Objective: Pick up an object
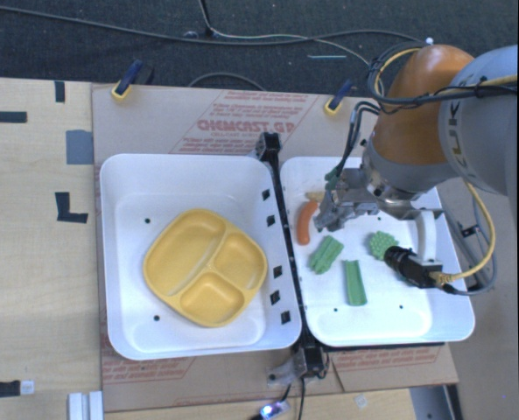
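Observation:
My gripper (327, 220) hangs over the right bin (390, 326), near its left side. An orange carrot-like piece (304, 222) lies just left of it, by the bin's left wall. Below it rests a green ridged block (326, 255), and a green bar (354, 283) lies a little further toward the front. A green round bumpy piece (382, 244) sits to the right, next to the wrist hardware. Nothing shows between the fingers.
The left bin (119, 191) holds a yellow divided plate (205, 266). A black divider with clips (281, 234) runs between the two bins. Cardboard lies under both bins, and cables cross the dark floor behind.

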Robot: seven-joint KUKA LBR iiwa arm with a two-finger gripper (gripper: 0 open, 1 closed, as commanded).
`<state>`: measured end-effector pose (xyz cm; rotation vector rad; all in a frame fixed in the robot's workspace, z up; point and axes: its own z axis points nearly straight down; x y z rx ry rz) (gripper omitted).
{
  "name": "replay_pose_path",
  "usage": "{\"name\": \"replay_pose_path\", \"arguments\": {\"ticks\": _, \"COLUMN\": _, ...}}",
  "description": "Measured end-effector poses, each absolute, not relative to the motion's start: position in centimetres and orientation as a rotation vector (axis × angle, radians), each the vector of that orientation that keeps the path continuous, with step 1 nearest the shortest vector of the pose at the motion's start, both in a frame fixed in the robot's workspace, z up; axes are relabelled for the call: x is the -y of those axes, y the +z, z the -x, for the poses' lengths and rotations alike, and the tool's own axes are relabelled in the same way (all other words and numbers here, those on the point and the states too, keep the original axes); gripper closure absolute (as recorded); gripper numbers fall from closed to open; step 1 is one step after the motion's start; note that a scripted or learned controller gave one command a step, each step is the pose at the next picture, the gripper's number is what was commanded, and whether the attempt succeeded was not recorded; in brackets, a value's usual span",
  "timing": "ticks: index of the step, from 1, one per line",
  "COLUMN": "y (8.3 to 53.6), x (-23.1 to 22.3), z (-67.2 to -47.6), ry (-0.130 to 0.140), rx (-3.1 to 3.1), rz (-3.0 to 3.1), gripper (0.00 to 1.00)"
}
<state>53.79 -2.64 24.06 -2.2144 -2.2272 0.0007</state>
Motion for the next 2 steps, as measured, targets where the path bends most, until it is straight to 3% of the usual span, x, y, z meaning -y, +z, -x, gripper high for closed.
{"name": "replay_pose_path", "arguments": {"ticks": 2, "y": 23.9, "x": -6.2, "z": -57.9, "ry": 0.000, "rx": 2.228, "rz": 2.214, "gripper": 1.00}}
